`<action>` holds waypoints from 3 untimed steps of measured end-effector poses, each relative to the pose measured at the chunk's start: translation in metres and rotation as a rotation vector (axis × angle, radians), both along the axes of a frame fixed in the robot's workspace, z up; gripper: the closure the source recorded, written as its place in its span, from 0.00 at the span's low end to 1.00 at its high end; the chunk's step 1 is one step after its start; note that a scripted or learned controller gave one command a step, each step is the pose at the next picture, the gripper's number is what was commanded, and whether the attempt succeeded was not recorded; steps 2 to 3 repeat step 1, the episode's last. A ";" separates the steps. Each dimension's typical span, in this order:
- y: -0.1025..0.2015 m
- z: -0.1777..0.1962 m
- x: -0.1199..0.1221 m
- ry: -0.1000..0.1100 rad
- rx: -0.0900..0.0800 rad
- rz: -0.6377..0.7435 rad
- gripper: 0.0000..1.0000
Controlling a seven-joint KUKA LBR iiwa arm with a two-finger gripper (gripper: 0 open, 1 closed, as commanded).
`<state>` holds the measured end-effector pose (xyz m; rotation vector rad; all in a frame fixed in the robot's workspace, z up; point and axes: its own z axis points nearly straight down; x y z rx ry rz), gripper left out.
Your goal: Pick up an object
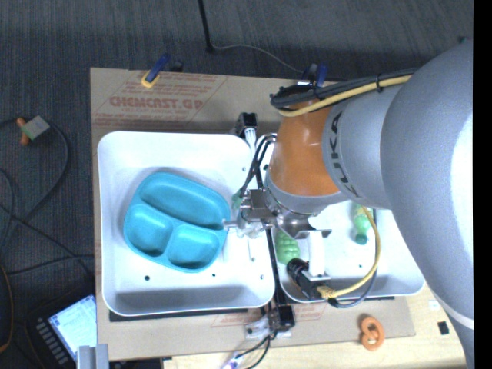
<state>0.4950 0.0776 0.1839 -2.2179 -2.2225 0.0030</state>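
A blue three-compartment plate (175, 221) lies tilted in the left bin (123, 152). In the right bin (400, 275), a small green object (360, 227) lies beside the arm, and another green piece (287, 248) peeks out under the wrist. My gripper (247, 220) hangs low over the wall between the two bins, right at the plate's right rim. The arm's orange band (304, 160) and grey body hide most of the right bin and the gripper's tips.
An orange ring (372, 330) lies on the bench in front of the right bin. Blue clamps (156, 68) hold the cardboard at the back. A yellow cable (361, 279) loops from the wrist over the right bin.
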 end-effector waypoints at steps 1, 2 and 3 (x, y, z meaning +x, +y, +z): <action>-0.061 0.000 0.030 -0.001 -0.002 -0.003 1.00; -0.061 0.000 0.030 -0.001 -0.002 -0.003 1.00; -0.061 0.000 0.030 -0.001 -0.002 -0.003 1.00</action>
